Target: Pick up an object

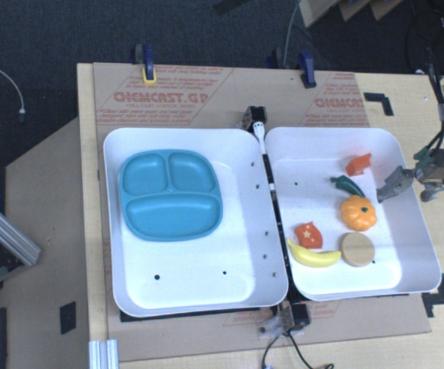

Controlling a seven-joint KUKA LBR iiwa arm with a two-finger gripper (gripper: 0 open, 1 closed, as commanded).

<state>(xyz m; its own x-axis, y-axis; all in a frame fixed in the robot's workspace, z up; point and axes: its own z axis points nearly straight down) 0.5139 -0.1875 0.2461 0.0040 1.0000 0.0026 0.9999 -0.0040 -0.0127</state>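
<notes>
Gripper (406, 181) at right edge of frame, over right rim of right bin (406, 271); can't tell its state from this angle, nothing visibly in it. Right bin objs: orange-red piece (358, 164) upper right, green pepper (348, 184) just below it, orange pumpkin (358, 213) mid-right, red strawberry (308, 234) lower centre, banana (313, 256) touching tan disc (357, 249). Left bin (237, 279) has blue divided plate (171, 194), upper left.

A robotics lab: clamped cardboard-covered bench (206, 91), twin white bins (241, 283), loose cables (6, 83).
</notes>
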